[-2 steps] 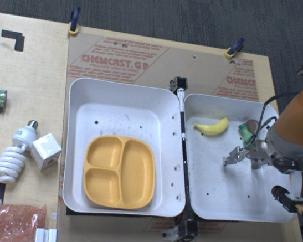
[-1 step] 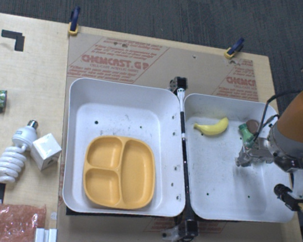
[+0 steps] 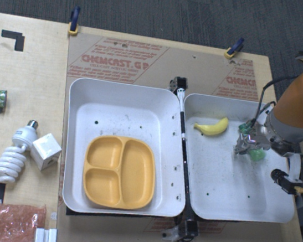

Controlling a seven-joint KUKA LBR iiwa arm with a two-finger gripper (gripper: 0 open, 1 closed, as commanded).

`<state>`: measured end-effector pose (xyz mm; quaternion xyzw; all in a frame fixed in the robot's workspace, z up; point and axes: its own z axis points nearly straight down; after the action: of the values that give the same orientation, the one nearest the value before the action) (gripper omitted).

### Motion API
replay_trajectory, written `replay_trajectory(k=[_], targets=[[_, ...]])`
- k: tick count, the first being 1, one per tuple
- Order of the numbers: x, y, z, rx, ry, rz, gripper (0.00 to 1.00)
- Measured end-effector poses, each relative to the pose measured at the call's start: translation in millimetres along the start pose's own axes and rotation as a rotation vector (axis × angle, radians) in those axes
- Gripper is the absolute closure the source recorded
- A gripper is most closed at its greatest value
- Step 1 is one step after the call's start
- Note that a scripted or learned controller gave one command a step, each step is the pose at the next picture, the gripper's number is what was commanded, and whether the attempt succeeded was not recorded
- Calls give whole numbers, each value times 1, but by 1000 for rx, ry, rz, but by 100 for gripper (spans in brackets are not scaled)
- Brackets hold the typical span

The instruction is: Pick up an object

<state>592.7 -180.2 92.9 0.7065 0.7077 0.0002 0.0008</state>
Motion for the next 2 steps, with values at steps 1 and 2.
replay_trajectory(k=[1, 2], targets=[[4, 1, 0, 3, 9, -2, 0], [1, 1, -10, 0, 2, -2, 100]])
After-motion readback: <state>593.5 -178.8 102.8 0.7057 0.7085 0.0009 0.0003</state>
